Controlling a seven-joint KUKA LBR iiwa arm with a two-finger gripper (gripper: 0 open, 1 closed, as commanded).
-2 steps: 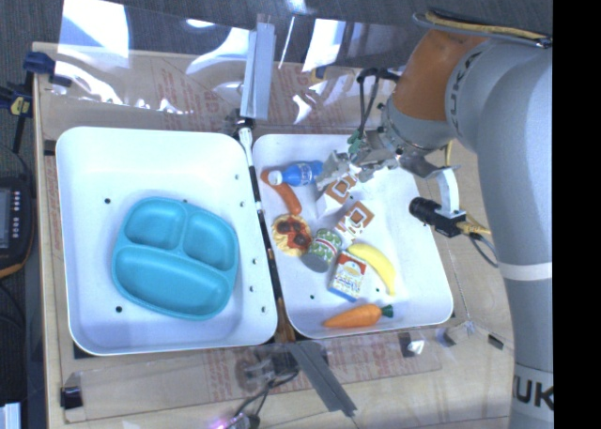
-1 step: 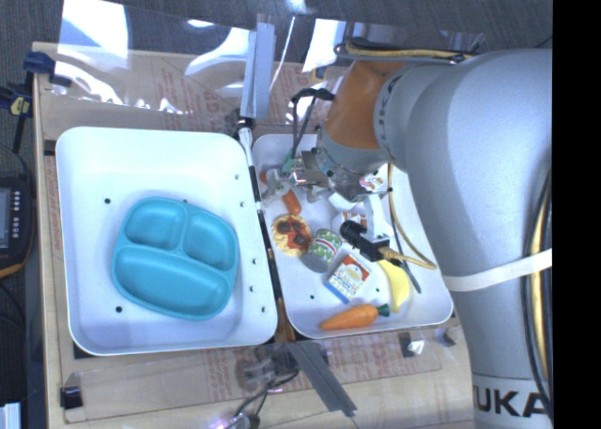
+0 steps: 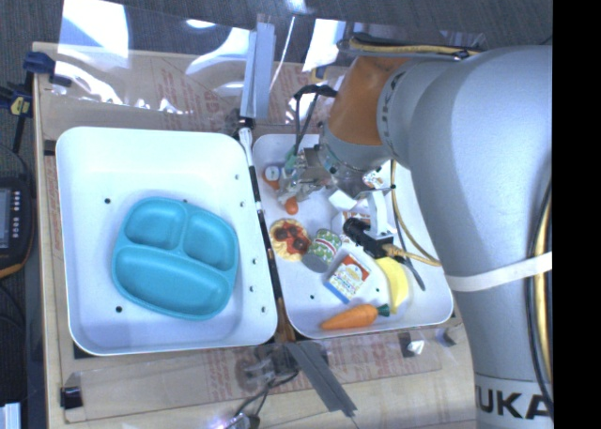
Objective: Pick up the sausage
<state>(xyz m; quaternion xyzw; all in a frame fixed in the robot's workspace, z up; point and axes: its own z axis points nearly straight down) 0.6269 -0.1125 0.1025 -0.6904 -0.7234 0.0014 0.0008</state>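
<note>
Sausage (image 3: 291, 206) in right bin (image 3: 427, 310), upper left, just below my gripper (image 3: 297, 177). Can't tell gripper state. Pizza (image 3: 288, 237), carrot (image 3: 351, 317), banana (image 3: 395, 283) nearby. Blue tray (image 3: 176, 255) in left bin (image 3: 89, 150).

Robotics lab test cell, not a home. KUKA arm (image 3: 488, 183) at 3 o'clock over a desk (image 3: 141, 89) with two white bins (image 3: 75, 230), toy food, clear plastic shielding (image 3: 141, 33) at 12, loose cabling, pendant-like device (image 3: 9, 216) at 9.
</note>
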